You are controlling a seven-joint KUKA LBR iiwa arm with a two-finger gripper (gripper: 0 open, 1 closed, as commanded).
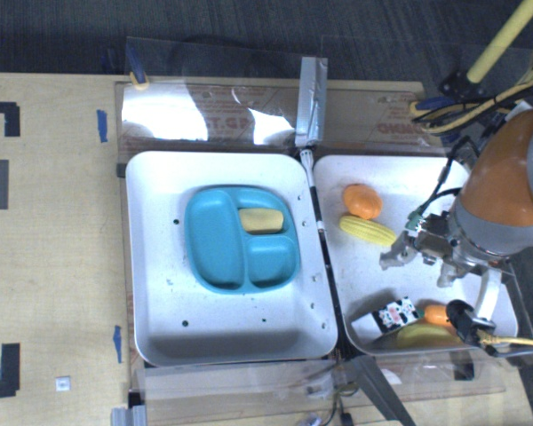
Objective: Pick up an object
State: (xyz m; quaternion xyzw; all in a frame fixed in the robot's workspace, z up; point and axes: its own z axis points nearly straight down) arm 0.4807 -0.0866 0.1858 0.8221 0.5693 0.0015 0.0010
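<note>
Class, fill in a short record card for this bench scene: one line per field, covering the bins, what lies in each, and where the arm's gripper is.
left bin: holds a blue divided tray with a yellow block in its upper right compartment
right bin: orange fruit, yellow corn cob, black and white item, yellow-green item, small orange item
arm: enters from the right, orange band above the wrist
gripper: over the right bin, right of the corn cob
held object: none seen between the jaws
</note>
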